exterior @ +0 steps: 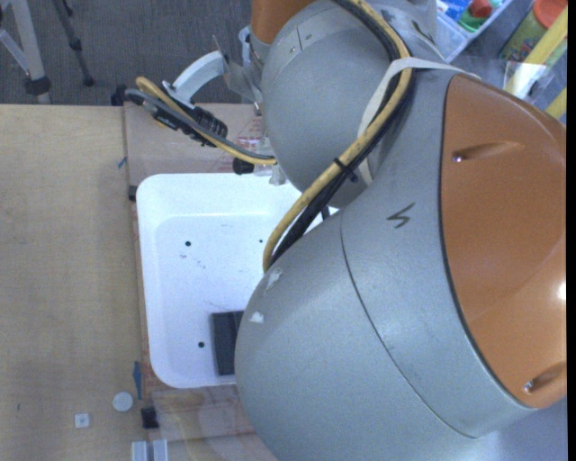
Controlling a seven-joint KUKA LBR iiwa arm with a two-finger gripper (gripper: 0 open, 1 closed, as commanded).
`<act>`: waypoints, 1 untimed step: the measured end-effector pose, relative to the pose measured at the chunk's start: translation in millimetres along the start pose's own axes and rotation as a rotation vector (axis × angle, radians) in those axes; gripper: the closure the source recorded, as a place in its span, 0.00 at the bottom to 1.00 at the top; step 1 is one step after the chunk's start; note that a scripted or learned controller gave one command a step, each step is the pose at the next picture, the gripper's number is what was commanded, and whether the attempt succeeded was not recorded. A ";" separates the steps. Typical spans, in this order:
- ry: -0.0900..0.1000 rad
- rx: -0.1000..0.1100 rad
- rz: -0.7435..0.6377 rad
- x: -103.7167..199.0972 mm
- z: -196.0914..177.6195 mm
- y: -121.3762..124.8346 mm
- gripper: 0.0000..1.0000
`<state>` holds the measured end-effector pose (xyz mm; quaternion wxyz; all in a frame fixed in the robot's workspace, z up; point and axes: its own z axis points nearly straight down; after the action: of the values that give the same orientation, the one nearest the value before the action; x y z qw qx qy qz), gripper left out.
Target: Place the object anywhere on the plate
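White bin (pixel 171 270) sits on wooden bench (pixel 63 270), w/ small dark dots on its floor. Cardboard sheet (pixel 171 149) lies behind bin. Near bench's front edge: small grey disc (pixel 122 402), tiny white square (pixel 82 420), small black bit (pixel 149 418). Tripod legs (pixel 36 54) stand on grey carpet (pixel 135 40), top left. Coloured items in clear box (pixel 468 18), top right.

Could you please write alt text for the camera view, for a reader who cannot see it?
A large grey robot arm with an orange band fills the right and centre of the view, covering much of a shallow white bin. A dark flat object lies at the bin's near edge, partly hidden by the arm. Black and yellow cables run beyond the bin.
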<state>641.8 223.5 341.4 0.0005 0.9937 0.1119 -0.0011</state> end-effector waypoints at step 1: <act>0.001 0.000 0.000 0.1 -0.3 0.2 0.00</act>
<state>642.0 223.3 341.7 0.0004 0.9937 0.1119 -0.0007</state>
